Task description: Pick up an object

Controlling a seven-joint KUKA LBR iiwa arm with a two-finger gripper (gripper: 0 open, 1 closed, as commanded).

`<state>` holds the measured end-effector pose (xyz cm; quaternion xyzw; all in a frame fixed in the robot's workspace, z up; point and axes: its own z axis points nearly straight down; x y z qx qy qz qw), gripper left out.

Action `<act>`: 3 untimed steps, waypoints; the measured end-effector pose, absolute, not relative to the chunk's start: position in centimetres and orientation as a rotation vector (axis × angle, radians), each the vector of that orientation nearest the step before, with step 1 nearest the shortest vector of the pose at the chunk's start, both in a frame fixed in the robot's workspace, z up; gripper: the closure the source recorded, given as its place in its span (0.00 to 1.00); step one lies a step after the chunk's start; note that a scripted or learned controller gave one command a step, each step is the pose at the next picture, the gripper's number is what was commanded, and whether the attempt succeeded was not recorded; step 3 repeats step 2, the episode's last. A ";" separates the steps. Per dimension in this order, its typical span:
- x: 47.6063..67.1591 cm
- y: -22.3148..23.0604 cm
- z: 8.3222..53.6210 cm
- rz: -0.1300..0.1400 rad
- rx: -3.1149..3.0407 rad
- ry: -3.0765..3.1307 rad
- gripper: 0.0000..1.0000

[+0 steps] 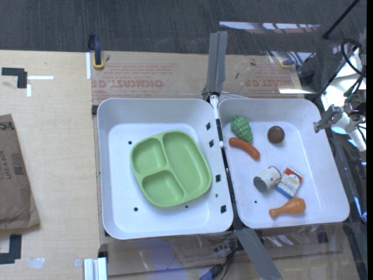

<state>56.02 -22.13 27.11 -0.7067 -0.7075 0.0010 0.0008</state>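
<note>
The right bin [326, 174] holds several small objects. A green knobbly toy vegetable [240, 128] lies at its far left, with an orange-red carrot-like piece [245, 148] just in front of it. A brown ball [275, 134] sits toward the back middle. A small can [267, 178] lies on its side beside a red, white and blue carton [289, 182]. An orange drumstick-shaped toy [288, 207] rests near the front wall. All of them lie apart from the walls, with nothing over them.
The left bin [113, 156] carries a light green three-section plate [170, 168]. A grey metal piece [327, 120] juts over the right bin's right rim, with cables and dark frame parts behind it. A brown paper bag [14, 174] lies on the bench at left.
</note>
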 end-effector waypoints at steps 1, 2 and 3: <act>57.1 -19.3 13.7 0.002 -1.997 -2.423 0.00; 52.6 -14.5 16.6 0.002 -2.048 -2.381 0.00; 52.6 -14.5 16.6 0.002 -2.048 -2.381 0.00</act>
